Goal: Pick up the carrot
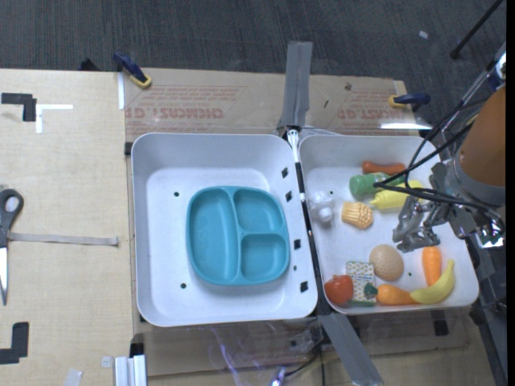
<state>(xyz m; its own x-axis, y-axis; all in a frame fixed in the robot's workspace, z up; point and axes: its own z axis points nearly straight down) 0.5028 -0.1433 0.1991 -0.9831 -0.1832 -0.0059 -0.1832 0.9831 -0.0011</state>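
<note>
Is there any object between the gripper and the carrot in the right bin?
Nothing visible does. The gripper hangs just left of the carrot, with bare bin floor between them. The banana touches the carrot's lower end.

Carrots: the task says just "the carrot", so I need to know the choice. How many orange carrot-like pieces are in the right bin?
3. One carrot beside the gripper, one along the bin's near edge by the banana, one at the far edge. The arm may hide more.
</note>
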